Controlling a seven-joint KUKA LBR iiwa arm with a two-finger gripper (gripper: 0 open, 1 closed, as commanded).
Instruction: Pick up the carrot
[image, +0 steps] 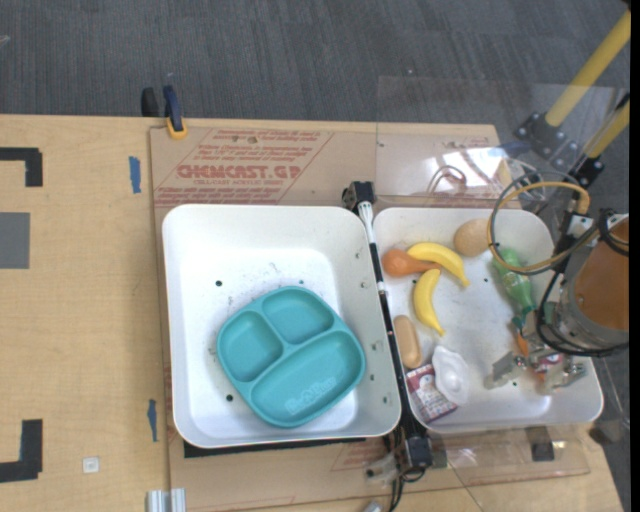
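Note:
In the right bin (590, 405), what looks like the carrot lies along the right side. Its green top (515, 282) points to the back, and a sliver of its orange body (521, 345) shows below that. The arm's wrist hides the rest of the body. My gripper (535, 372) is low over the bin floor at that spot. Its fingers (500, 376) are spread apart to left and right, with small orange bits showing between them. I cannot tell whether they touch the carrot.
The right bin also holds a rounded orange thing (398, 262), two bananas (437, 257), a tan egg-like ball (470, 237), a bun-coloured roll (407, 340), a white lump (450, 372) and a packet (428, 393). A teal divided plate (290, 355) lies in the left bin (200, 260).

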